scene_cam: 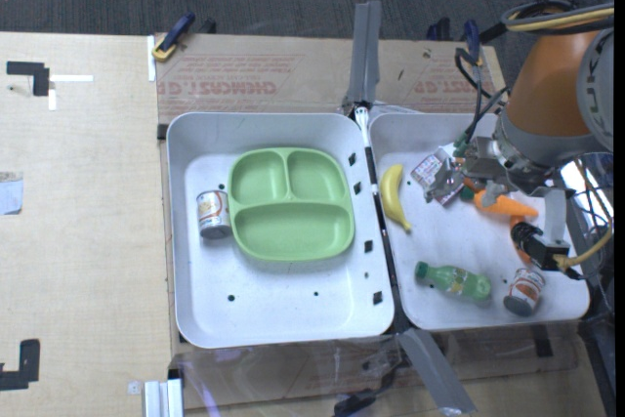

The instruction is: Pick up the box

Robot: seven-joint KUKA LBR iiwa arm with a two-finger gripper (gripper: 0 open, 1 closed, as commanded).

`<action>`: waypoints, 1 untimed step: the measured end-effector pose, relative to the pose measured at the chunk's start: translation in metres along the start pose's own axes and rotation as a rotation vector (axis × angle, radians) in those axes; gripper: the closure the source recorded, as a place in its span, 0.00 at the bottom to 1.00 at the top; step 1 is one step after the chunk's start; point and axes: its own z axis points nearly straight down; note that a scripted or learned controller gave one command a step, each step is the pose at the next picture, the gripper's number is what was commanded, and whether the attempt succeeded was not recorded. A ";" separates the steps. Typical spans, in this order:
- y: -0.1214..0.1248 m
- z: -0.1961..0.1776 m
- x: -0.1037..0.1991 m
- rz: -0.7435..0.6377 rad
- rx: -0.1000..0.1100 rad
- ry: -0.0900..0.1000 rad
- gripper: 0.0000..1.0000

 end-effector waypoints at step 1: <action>-0.070 0.000 -0.003 0.083 0.001 0.001 0.00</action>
